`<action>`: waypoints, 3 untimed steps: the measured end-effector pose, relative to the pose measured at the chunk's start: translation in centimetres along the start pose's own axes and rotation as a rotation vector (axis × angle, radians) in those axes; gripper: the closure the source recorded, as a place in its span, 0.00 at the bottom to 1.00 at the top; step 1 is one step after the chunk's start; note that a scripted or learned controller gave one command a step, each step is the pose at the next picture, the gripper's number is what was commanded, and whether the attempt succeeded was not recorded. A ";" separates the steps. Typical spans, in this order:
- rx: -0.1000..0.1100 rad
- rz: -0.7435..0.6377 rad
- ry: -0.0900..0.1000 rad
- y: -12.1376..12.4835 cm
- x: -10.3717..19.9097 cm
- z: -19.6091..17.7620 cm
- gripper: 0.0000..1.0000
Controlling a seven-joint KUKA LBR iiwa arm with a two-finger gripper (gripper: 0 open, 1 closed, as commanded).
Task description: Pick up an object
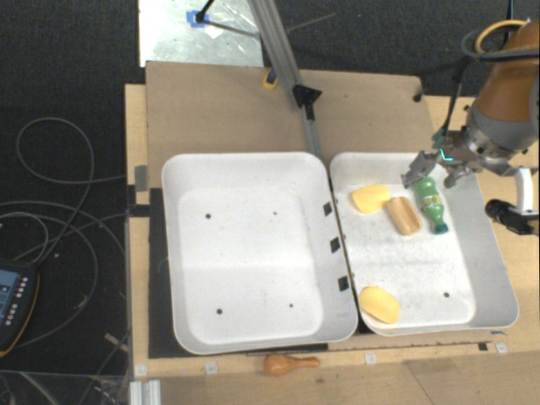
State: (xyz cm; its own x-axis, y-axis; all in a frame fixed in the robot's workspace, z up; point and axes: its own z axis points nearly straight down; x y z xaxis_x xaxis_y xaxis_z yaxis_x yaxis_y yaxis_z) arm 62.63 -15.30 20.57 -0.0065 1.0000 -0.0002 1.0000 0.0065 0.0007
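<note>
A: Camera view, item one: the arm.
B: Grey arm with an orange band (509, 91) above the wrist, entering from the right. Its gripper (435, 175) sits over the far end of the right bin (485, 306), fingers spread open, nothing between them. The fingertips hang just above the cap end of the green bottle (431, 202); contact cannot be told.

A: Item two: contents of the right bin.
B: Four pieces. The green bottle, lying flat, near the far right side. A tan bread roll (404, 216) lying just beside the bottle on its left, the two about parallel. A pale yellow block (370, 199) near the roll, further left, close to the bin's far wall. A yellow lemon-shaped piece (380, 305) at the near left corner, well apart from the other three.

A: Item three: the left bin.
B: White, shallow left bin (181, 184), touching the right bin along the middle seam, where small black clips (334, 245) sit.

A: Item four: surroundings.
B: Brown board (211, 108) under both bins. An orange-brown pear-shaped object (287, 363) on the bench edge in front of the left bin. A grey pole (278, 40) slanting in from the top. Black cables (59, 184) and a handheld pendant (13, 298) on the dark floor at left.
</note>
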 end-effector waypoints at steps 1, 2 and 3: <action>0.003 0.005 0.000 0.0 -0.6 4.3 0.00; 0.005 0.006 0.001 -0.6 -0.5 10.5 0.00; 0.000 0.005 0.000 -0.5 -0.4 11.5 0.00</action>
State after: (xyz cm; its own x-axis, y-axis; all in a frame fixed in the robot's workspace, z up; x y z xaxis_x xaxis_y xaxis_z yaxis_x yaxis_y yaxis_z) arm 62.15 -15.75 9.08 -0.0010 1.0000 -0.0004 1.0000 0.0010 0.0003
